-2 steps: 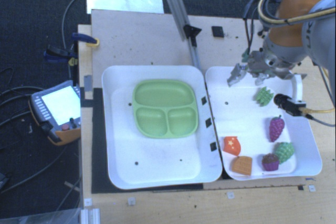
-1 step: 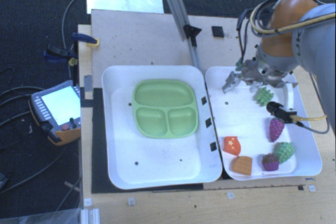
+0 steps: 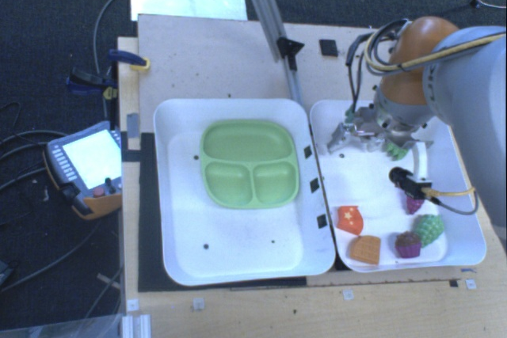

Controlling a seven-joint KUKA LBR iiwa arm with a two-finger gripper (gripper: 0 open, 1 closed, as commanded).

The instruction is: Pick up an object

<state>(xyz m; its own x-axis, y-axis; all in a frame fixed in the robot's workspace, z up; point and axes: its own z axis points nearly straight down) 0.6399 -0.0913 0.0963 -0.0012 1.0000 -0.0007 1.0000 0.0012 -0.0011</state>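
Gripper [image 3: 342,140]: low over right bin [image 3: 467,249], upper part; fingers spread, holding nothing
Red piece [image 3: 349,218]: right bin, near edge, beside orange piece [image 3: 365,249]
Green plate [image 3: 249,163]: left of right bin

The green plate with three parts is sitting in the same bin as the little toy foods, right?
Not quite. In the camera view the green plate sits in the left bin, by itself. The little toy foods, like the orange piece and the green bumpy one, lie in the right bin, where the arm reaches.
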